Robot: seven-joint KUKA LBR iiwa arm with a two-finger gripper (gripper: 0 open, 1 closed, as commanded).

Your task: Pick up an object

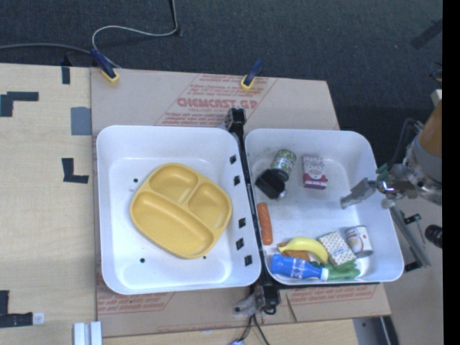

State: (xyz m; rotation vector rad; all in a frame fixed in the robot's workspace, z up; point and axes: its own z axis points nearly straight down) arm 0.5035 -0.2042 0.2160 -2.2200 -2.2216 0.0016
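**A:** Where is the arm at this moment?

**B:** At the right edge of the right bin [363, 148]. The gripper [357, 193] reaches just over that bin's right wall, above bare white floor, and it carries nothing. Whether the jaws are apart or together I cannot tell (a single grey finger-like piece shows, slanting down to the left).

**A:** And the things to pick from?

**B:** All in the right bin. Near its upper middle lies a green-labelled can [283, 162], with a black object [270, 183] touching it on the lower left. Just to the right of the can sits a small red and white carton [314, 172]. An orange carrot [265, 222] lies along the left wall.

**A:** The lower end?

**B:** Crowded. A banana [305, 247] rests above a blue bottle [296, 267], a green item [345, 270] lies beside the bottle, and a checkered box [335, 246] touches a silver can [359, 240] at the right (the can is the item nearest the gripper, though still apart from it).

**A:** The left bin?

**B:** The left bin [115, 214] holds a yellow divided plate [181, 209], lying flat. Both bins sit on a cardboard sheet [208, 99] over the tabletop [36, 214].
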